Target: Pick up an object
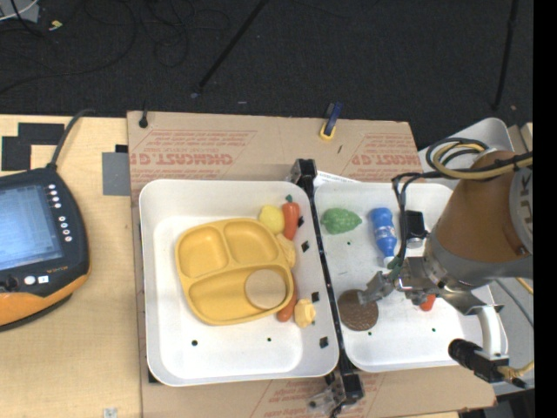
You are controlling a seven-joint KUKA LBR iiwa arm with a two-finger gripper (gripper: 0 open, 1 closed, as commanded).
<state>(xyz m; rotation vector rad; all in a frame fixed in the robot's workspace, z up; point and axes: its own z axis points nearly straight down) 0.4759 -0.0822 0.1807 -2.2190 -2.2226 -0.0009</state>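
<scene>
Right bin (pixel 409 355): brown disc (pixel 358 312) at its near left, the gripper (pixel 380 287) directly above the disc's edge; whether it is clenched cannot be told. Farther back, a blue bottle (pixel 382 230) and green lump (pixel 340 220). Left bin (pixel 218 360): yellow divided tray (pixel 228 268), with small toy foods (pixel 283 219) along its right side.

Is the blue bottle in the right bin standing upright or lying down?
Lying down. The blue bottle shows its full length flat on the floor of the right bin, between the green object and the arm.
</scene>
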